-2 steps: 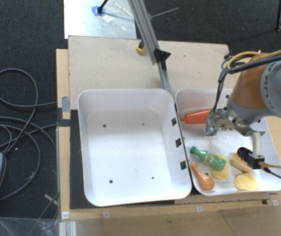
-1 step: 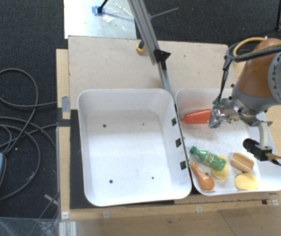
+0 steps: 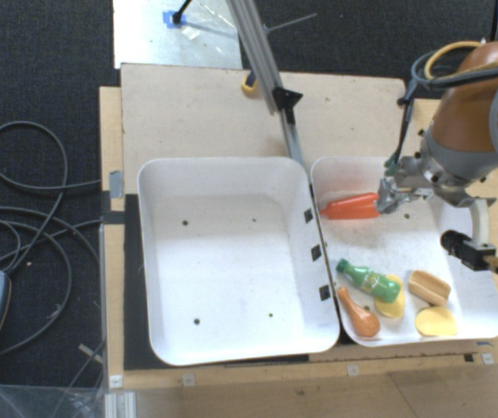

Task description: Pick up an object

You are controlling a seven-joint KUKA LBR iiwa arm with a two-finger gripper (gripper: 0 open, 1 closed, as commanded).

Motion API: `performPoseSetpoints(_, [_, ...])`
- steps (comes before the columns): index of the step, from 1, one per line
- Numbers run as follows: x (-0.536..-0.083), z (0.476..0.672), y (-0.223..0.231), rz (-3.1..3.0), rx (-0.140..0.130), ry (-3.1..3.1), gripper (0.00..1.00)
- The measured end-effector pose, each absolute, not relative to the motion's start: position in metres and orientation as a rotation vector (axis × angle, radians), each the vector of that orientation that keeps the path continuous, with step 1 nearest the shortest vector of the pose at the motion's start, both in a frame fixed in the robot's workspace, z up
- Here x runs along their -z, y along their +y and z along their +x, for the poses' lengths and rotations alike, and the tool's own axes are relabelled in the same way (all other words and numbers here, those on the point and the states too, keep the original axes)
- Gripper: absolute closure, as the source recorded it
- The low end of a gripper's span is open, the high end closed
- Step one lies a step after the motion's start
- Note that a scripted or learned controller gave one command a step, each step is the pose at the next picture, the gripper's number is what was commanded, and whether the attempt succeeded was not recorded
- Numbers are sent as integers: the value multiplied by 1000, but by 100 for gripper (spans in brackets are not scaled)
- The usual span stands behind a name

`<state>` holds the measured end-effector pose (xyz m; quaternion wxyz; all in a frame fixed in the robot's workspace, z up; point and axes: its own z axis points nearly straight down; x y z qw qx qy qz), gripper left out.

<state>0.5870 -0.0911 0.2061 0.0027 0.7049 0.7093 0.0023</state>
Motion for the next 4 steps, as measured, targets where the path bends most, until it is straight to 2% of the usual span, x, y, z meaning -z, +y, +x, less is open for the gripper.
performPoseSetpoints(1, [-233,588,-91,2213,-5,2225,100])
performPoseSetpoints(2, [-241,575,-40,2211,-5,2233,100])
performPoseSetpoints(3, [-228,548,9,2213,0,2234,100])
performPoseSetpoints(4, [-239,530,59,2211,-4,2234,100])
